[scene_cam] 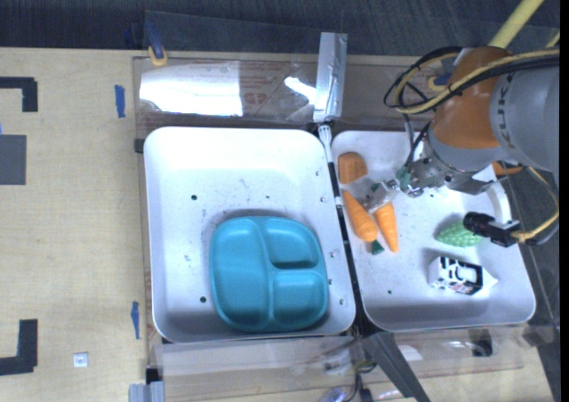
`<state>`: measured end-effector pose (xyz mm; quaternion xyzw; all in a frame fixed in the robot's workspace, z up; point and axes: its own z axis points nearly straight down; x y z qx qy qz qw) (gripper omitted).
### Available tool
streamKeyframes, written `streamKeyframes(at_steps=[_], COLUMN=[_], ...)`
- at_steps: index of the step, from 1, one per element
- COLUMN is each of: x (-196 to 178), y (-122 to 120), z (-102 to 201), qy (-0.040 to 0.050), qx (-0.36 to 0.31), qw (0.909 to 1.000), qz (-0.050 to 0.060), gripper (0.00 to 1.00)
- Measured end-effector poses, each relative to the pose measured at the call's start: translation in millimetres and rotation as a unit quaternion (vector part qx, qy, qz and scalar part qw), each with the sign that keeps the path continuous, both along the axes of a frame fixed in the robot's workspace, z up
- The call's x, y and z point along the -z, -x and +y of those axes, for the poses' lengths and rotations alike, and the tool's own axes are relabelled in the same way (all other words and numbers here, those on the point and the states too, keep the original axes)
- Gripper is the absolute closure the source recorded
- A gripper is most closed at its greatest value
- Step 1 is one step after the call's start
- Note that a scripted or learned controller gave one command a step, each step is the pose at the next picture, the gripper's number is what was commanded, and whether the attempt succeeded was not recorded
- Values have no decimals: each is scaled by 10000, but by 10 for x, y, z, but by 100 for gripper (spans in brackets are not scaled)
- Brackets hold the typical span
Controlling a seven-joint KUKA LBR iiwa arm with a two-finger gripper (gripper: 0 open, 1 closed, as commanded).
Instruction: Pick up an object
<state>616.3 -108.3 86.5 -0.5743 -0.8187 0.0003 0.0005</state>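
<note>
Camera view: claw (384,188) over glossy tapered orange carrots (373,221); cannot tell its state.

From my remote station it looked like a robotics lab: a plywood tabletop (62,213) marked with black tape squares (20,93) and blue tape tabs (119,100), two white bins (169,151) fixed side by side, and loose yellow cabling (418,89) on the grey arm (524,116).

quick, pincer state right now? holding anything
pincer: cannot be told; it sits low in the right bin, right at the toy carrots.
</note>
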Motion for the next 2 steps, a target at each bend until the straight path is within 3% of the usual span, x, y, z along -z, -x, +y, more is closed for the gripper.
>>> streamKeyframes(at_steps=[1,2], x=[-85,-6], y=[-15,245], z=[0,-70], qy=[-3,5], qx=[4,-2235], qw=[10000,9747], qz=[-9,-43], gripper=[100,100])
